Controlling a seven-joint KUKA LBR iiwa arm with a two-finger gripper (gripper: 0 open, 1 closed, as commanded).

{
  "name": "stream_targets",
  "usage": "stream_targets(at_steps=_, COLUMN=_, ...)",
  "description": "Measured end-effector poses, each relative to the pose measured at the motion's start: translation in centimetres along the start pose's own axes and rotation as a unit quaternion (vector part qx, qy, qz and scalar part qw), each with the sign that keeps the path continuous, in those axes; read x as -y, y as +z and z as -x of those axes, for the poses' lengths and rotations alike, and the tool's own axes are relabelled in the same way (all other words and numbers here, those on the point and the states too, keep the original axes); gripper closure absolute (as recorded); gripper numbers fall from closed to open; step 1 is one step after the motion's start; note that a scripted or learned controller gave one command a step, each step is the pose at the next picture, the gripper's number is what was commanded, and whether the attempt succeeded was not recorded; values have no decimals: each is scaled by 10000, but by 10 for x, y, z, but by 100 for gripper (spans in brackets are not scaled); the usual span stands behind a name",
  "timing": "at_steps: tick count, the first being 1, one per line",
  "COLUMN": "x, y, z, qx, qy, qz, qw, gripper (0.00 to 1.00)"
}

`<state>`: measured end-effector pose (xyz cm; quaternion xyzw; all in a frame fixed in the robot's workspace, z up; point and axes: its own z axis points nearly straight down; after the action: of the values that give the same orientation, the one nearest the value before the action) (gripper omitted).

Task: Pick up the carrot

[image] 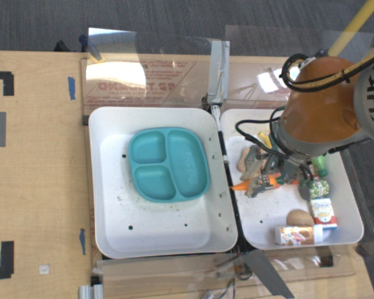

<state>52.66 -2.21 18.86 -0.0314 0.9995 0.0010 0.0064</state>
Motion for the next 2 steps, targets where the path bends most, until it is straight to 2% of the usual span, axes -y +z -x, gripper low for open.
stream_targets(at_steps=1, x=1, y=-8, z=1, qx=11, qy=14, qz=-5, qw=10000, gripper=100)
stream_targets(at_steps=2, x=50, y=-76, z=-32, qx=-1, qy=-355, qz=-26, qw=9994, gripper=100)
